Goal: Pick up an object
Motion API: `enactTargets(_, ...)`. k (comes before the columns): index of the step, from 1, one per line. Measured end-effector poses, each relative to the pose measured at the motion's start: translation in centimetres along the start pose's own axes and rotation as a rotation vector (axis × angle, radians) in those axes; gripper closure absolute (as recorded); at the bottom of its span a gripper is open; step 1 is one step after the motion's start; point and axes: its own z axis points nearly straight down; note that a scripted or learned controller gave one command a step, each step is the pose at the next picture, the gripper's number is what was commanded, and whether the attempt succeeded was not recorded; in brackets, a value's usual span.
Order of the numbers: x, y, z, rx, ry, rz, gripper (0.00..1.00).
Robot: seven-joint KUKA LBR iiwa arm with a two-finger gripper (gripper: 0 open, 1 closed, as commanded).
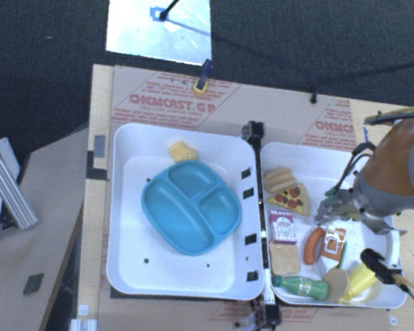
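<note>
Progress is slight: the hand (332, 208) hovers low in the right bin (317, 156), just above the sausage (313, 246) and small carton (334, 242), nothing visibly lifted, and its grip cannot be told.

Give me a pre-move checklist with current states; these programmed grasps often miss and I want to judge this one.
1. Gripper over the right bin: ok.
2. Target beneath identified: cannot tell; hot dog and small carton both lie close.
3. Object between fingers: cannot tell.
4. Neighbours crowd the target: not ok; pizza slice and carton lie near.
5. Blue tray clear of arm: ok.
</note>
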Motion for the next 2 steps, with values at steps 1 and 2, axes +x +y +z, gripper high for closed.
enactTargets(1, -0.4, 0.0, -6.4, -0.004, -0.002, -0.002, 1.0)
enactTargets(2, -0.4, -0.1, -12.8, -0.005, -0.002, -0.004, 1.0)
